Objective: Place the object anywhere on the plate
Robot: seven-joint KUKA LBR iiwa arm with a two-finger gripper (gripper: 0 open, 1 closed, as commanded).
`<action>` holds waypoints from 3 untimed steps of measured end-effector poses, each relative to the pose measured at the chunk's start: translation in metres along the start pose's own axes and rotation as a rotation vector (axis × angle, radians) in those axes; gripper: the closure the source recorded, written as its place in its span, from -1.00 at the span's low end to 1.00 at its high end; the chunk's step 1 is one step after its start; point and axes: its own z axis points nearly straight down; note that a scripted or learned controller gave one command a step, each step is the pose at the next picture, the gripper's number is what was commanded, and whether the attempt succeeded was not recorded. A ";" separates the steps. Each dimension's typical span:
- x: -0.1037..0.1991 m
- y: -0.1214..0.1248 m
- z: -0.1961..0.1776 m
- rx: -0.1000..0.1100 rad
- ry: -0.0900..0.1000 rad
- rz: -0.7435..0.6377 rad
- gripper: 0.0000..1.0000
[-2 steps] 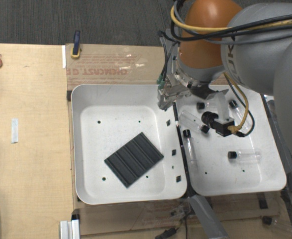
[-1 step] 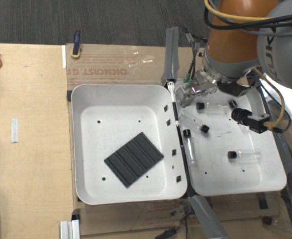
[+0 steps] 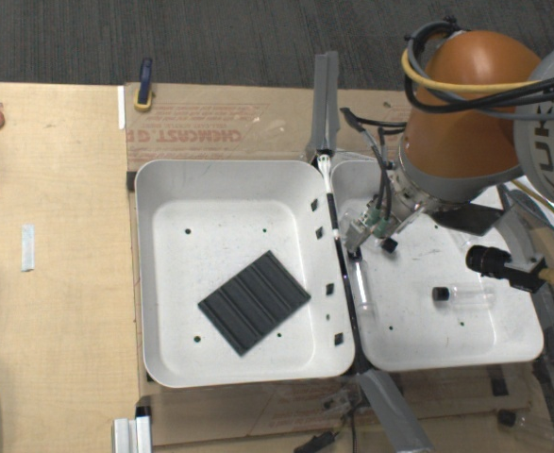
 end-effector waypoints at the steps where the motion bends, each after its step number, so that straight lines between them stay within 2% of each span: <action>1: 0.073 0.010 0.041 0.000 0.000 -0.246 1.00; 2: 0.111 0.038 -0.019 -0.001 -0.001 -0.296 1.00; 3: 0.158 0.072 -0.021 -0.001 -0.002 -0.408 1.00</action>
